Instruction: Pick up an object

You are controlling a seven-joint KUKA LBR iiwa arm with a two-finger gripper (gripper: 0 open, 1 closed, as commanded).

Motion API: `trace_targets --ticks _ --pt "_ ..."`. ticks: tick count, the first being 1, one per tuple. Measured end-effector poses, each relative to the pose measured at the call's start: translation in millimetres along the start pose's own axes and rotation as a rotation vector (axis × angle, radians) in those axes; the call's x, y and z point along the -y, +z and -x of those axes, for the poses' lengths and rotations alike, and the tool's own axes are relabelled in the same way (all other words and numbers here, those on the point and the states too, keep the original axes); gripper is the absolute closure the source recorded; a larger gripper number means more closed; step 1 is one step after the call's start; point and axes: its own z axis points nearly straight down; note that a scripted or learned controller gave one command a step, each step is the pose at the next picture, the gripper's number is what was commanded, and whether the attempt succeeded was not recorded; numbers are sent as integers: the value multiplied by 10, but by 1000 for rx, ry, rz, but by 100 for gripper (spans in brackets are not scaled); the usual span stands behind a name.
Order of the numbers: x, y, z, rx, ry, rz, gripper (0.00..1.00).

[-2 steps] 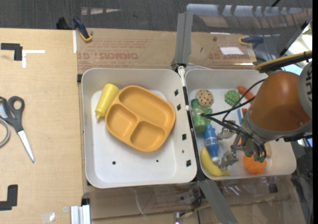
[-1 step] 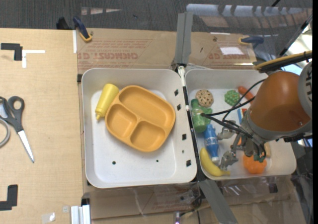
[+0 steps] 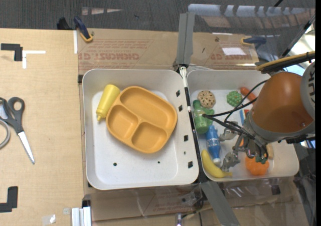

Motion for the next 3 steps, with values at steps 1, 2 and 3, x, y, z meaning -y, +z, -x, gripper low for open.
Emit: trace_targets --ticks 1,2,3 --pt "142 0 21 -1 -49 0 0" --pt "89 38 469 -11 -14 1 0" --pt "87 -56 480 -8 -13 1 100"
